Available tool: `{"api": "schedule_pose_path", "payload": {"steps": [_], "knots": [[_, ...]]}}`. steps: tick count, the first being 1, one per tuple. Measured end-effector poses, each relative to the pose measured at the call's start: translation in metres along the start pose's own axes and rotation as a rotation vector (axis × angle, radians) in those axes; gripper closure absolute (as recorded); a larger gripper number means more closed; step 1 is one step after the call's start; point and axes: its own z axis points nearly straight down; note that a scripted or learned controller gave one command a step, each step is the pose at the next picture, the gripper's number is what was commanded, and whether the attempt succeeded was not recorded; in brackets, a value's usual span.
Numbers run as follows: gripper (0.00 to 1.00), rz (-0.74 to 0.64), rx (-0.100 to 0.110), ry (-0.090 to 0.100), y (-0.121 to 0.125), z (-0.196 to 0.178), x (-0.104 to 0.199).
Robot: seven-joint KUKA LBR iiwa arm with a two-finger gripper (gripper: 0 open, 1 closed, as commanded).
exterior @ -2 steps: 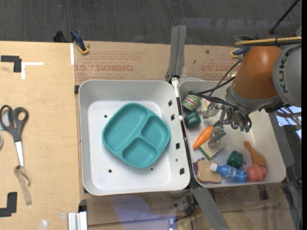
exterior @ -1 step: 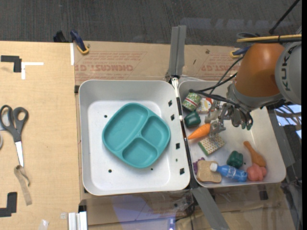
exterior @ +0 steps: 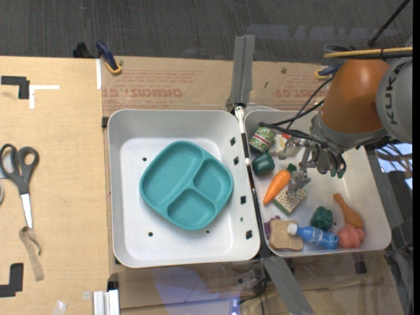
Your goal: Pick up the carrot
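The carrot (exterior: 276,186), orange with a green top, lies tilted in the left part of the right bin (exterior: 374,195). My gripper (exterior: 298,185) hangs from the orange-banded wrist (exterior: 351,97) and reaches down just right of the carrot, over a small square sandwich-like toy (exterior: 289,201). It stands very close to the carrot's upper end. Nothing visibly sits in the gripper.
Around the carrot lie a green can (exterior: 264,138), a dark green pepper (exterior: 263,165), a bread slice (exterior: 284,236), a blue bottle (exterior: 315,235), a green toy (exterior: 321,217), a drumstick (exterior: 346,210) and a pink toy (exterior: 351,236). The left bin (exterior: 125,241) holds a teal divided plate (exterior: 187,184). Scissors (exterior: 20,176) lie far left.
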Motion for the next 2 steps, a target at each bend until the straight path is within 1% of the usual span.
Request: {"api": "schedule_pose_path", "payload": {"steps": [1, 2], "knots": [[0.0, 0.15, 0.002, 0.003, 0.0049, 0.0104, 0.0138], [0.0, 0.095, 0.001, 0.007, 0.0086, 0.0111, 0.0084]]}}
